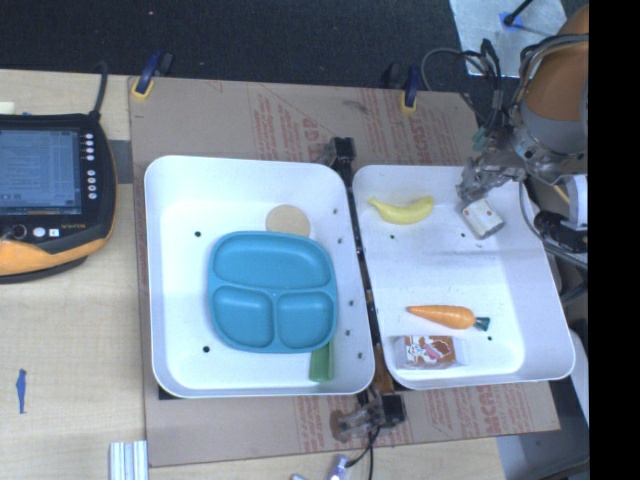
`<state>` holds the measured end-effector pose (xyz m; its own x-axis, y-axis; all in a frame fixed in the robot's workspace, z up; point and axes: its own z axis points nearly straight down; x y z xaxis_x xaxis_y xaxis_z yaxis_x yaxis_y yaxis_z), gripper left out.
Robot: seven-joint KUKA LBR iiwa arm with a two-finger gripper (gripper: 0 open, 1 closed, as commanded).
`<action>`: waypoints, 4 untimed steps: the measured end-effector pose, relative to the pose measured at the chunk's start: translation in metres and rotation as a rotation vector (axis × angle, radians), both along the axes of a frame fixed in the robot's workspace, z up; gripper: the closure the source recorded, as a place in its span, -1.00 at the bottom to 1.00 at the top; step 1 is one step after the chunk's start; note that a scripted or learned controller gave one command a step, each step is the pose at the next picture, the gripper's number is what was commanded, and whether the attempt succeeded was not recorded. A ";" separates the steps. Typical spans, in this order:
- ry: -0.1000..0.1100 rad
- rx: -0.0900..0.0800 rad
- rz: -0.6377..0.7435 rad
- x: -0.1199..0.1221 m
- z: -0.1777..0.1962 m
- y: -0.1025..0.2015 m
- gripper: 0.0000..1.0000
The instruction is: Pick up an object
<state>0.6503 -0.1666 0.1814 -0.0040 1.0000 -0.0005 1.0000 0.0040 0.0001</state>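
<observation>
My gripper [481, 186] hangs over the far right corner of the right bin [540, 368]. A small pale grey block [483, 218] lies tilted right under it, touching or nearly touching the tip; I cannot tell if it is held. A yellow banana [402, 209] rests to the block's left. An orange carrot [443, 316] with a green stem lies in the near half, and a red and white packet [429, 350] sits by the near wall.
The left bin [170, 268] holds a blue divided plate [271, 290], a tan disc [288, 219] behind it and a green item [320, 364] at its near edge. A teach pendant [50, 193] lies on the bench at far left. Cables loop above the arm.
</observation>
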 end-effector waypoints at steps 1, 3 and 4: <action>0.005 0.001 -0.002 -0.019 -0.009 -0.038 -1.00; 0.001 0.002 0.001 0.007 0.019 0.047 -1.00; 0.005 -0.002 -0.001 -0.073 -0.030 -0.030 -1.00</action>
